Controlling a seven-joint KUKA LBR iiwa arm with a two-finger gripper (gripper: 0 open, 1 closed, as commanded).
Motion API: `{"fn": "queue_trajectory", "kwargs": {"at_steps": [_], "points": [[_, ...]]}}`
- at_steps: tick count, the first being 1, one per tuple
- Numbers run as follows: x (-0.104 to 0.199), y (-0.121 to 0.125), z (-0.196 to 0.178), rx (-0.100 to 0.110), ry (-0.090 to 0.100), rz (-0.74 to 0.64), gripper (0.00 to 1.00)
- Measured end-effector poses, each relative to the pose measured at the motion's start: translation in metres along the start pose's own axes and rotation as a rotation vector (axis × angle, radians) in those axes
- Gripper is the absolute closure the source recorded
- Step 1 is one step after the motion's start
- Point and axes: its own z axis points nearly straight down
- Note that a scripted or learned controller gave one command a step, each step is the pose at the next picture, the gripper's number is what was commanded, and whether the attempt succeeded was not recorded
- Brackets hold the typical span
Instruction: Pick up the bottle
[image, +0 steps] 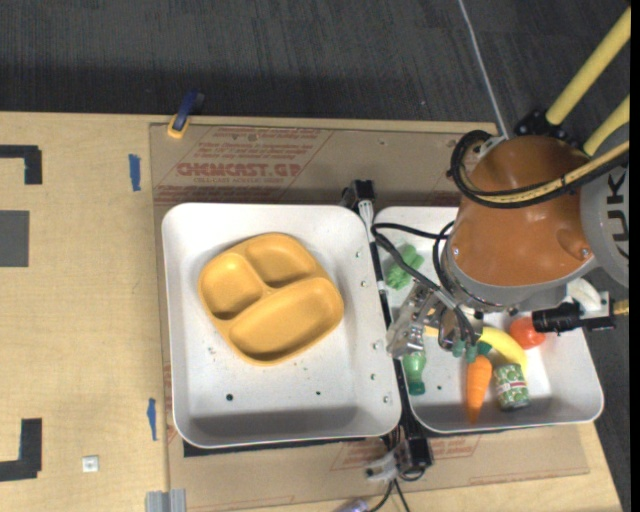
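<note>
Since my gripper (425, 325), whose grasp I cannot tell, hangs amid clutter, I risk missing the bottle (512, 385).

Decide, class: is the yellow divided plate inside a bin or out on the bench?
Inside: the yellow plate lies flat within the left white bin, its rim surrounding it.
</note>
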Motion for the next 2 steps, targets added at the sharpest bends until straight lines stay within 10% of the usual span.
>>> {"fn": "queue_trajectory", "kwargs": {"at_steps": [1, 2], "points": [[-0.004, 0.0, -0.121, -0.001, -0.005, -0.166, 1.0], [0.013, 0.027, 0.007, -0.001, -0.001, -0.233, 1.0]]}}
